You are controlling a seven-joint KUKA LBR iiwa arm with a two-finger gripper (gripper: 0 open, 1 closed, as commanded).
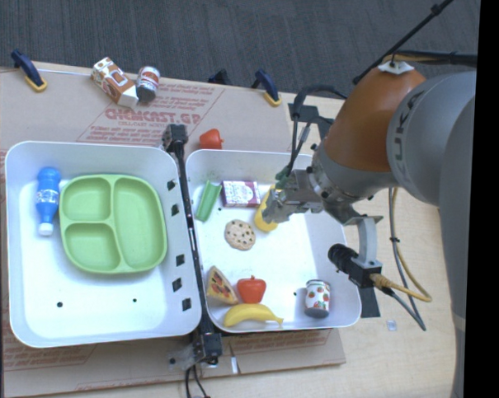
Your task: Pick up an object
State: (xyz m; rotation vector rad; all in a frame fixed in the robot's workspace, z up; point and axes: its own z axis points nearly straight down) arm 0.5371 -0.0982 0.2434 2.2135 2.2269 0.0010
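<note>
The small yellow rounded object [267, 220] sits in the upper middle of the right white bin [344, 309], directly under the tool [274, 205], which comes in from the right; whether it's clenched or released, I cannot tell. Just left lie a purple packet [238, 193] and a round cookie [240, 234].

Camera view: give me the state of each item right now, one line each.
gripper: low in the right bin, at a yellow object; grasp cannot be confirmed
yellow object: partly hidden under the gripper
green divided plate: flat in the left bin
blue bottle: lying on its side beside the plate
banana: lying at the right bin's near edge
small can: upright
cookie: lying flat
</note>
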